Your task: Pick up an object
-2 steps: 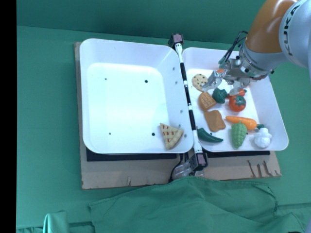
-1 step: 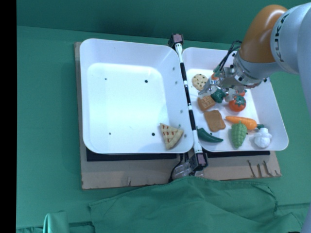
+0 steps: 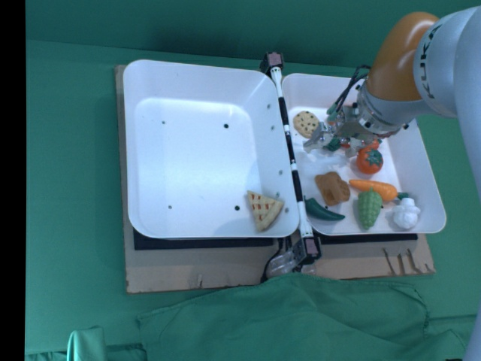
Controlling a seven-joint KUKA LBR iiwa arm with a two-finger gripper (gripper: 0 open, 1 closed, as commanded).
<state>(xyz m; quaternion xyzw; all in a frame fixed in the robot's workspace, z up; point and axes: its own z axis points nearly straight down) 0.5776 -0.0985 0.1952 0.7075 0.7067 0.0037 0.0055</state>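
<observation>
Gripper [image 3: 331, 138] state first: I cannot tell whether it is released, clenched or grasping anything, since the wrist and cabling crowd over it. It hangs low inside the right bin [image 3: 425, 168], just left of the tomato [image 3: 369, 160], which serves as the landmark.

Up and to the left of the tomato, past the gripper, lies a round speckled cookie [image 3: 306, 123]. Below and to the left of the tomato sits a brown bear-shaped biscuit [image 3: 331, 188]. Just below the tomato lies a carrot [image 3: 373, 189], pointing left. Below that are a bumpy green fruit [image 3: 368, 208] and, to its right, a white cauliflower piece [image 3: 406, 214]. A dark green pepper [image 3: 323, 211] lies farther down and left of the tomato, near the bin's inner wall.

Well to the left of the tomato, in the left bin [image 3: 150, 96], a waffle wedge [image 3: 263, 208] rests by the lower right corner.
</observation>
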